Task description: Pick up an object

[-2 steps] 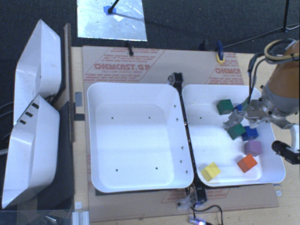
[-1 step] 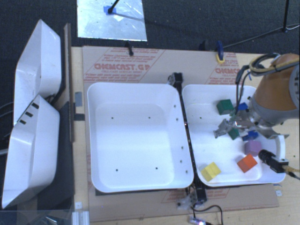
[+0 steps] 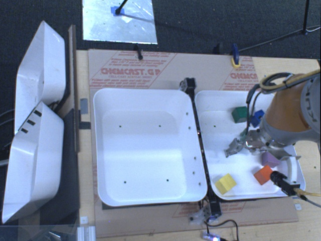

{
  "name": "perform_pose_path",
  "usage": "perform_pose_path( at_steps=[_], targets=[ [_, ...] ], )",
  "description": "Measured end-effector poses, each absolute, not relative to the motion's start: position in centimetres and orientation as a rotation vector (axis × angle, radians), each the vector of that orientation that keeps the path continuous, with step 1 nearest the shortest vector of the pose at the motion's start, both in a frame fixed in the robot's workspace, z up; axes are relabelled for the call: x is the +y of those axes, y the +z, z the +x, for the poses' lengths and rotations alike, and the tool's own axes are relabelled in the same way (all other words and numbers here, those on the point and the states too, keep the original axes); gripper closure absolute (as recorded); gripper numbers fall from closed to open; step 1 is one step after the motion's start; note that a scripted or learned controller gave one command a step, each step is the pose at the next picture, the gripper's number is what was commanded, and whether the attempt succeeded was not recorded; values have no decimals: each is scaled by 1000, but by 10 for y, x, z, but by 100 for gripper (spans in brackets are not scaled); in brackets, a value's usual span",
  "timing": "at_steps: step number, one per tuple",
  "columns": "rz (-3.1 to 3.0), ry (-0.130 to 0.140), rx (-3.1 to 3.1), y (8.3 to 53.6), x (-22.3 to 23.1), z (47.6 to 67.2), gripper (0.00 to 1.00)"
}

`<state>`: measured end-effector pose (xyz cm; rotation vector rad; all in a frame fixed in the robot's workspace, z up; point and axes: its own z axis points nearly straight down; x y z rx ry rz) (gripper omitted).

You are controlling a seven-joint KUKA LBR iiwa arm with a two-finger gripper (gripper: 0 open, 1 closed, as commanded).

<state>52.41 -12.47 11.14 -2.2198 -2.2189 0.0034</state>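
Yellow block (image 3: 225,183) and others lie ungrasped in the right bin (image 3: 215,107) — the gripper (image 3: 234,147) is poised above bare floor; its state cannot be told — a descent is needed.

Yellow clamp (image 3: 235,61) on the bench's far edge (metal sheet (image 3: 119,14) beyond)

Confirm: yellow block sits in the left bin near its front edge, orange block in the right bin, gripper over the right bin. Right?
Not quite. The yellow block is in the right bin, near its front edge, not in the left bin. The rest holds: the orange block is in the right bin and the gripper is over it. The camera view shows this.
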Motion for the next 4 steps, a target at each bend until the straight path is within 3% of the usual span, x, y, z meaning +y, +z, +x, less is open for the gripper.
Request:
perform_pose_path(
  at_steps=[1,3,4],
  targets=[
    [-2222,-1,-2222,124,-125,526,100],
    [-2223,-4,-2225,229,-119,513,100],
    [-2222,-2,-2223,244,-119,514,100]
  ],
)
